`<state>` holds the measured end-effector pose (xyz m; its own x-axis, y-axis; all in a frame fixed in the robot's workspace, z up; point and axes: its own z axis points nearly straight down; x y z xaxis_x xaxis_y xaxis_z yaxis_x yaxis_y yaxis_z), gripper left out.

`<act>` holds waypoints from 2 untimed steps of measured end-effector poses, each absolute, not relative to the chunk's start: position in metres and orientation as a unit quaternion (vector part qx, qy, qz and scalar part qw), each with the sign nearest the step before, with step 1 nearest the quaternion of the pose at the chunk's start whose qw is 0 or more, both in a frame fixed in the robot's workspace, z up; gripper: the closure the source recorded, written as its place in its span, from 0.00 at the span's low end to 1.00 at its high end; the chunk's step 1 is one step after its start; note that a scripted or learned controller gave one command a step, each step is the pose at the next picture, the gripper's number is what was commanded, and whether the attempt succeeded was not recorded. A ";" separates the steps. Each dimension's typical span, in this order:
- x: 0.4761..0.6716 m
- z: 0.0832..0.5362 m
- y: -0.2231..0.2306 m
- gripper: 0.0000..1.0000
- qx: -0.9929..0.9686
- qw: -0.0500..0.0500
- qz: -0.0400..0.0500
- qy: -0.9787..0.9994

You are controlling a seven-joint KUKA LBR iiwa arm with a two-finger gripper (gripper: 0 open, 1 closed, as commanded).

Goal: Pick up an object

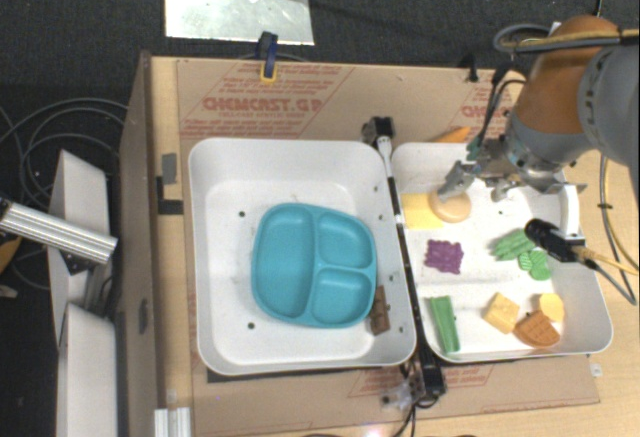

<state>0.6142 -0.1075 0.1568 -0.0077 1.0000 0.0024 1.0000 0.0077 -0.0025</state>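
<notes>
Nearest the camera, along the front of the right-hand bin (600,330), lie a green stick-shaped piece (442,322) at about seven o'clock in that bin, and a yellow block (501,311) beside a brown waffle-like piece (536,328) at about five o'clock. A step farther back sit a purple lump (444,256) near the bin's centre and a cluster of green leafy pieces (522,249) toward three o'clock, partly crossed by a black part of the arm's tooling. Farther back again, at about ten o'clock, a flat yellow slice (420,213) touches a round tan piece (452,208), and the gripper (462,178) hangs right over that tan piece, apparently low and close to it. From this angle it cannot be told how the jaws stand or whether anything is caught in them, and every object appears to rest on the bin floor. The left-hand bin (215,225) carries a blue divided plate (313,264) in its middle. At the far edge of the right bin, around twelve o'clock, a bit of orange (455,135) peeks out behind the arm. As a judgement, the pick is not yet done: the arm looks positioned at a likely target, the tan piece, but closing on it and lifting it clear of the bin remain ahead.
</notes>
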 end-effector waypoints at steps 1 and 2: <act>0.578 0.080 -0.105 0.00 -0.707 0.002 0.001 -0.707; 0.522 0.084 -0.111 0.00 -0.708 0.002 0.001 -0.707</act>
